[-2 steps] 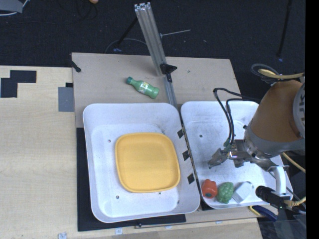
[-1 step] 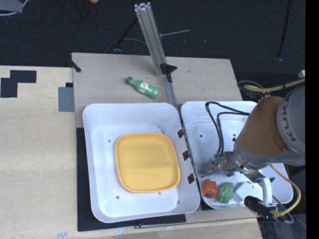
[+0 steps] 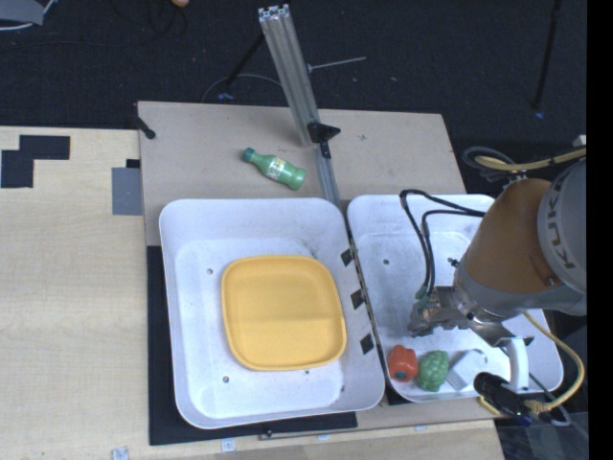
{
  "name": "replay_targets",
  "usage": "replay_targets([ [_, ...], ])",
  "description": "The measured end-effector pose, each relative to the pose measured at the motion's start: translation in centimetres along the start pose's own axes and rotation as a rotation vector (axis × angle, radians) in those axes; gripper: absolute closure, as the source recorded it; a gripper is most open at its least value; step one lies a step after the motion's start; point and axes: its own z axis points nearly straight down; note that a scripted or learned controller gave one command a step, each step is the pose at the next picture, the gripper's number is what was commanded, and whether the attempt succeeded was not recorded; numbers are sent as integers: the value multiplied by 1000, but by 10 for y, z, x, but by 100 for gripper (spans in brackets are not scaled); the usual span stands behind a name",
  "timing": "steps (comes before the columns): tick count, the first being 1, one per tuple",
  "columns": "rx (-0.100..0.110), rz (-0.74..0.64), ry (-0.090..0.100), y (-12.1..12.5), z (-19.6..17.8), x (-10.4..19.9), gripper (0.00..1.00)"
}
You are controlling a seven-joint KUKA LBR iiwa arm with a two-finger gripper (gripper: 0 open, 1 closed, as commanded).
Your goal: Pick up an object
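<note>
In the right bin (image 3: 383, 257) a red pepper-like toy (image 3: 402, 362) and a green bumpy toy (image 3: 433, 370) lie side by side near the front edge. A pale flat piece (image 3: 466, 367) lies just right of the green one. My gripper (image 3: 428, 316) hangs low over the right bin, a little above and behind these toys. The wrist and the orange-banded arm (image 3: 512, 252) cover most of it. A yellow square plate (image 3: 283, 311) rests in the left bin (image 3: 192, 257).
A green bottle (image 3: 274, 168) lies on the bench behind the left bin. A slanted aluminium rail (image 3: 297, 65) rises behind the divide between the bins. Black cables (image 3: 421, 228) loop over the right bin's back half.
</note>
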Motion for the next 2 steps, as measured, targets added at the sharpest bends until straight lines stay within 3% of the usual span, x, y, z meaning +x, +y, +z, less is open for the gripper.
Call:
replay_targets([
  [2, -6, -2, -1, 11, -110, -10, 100],
])
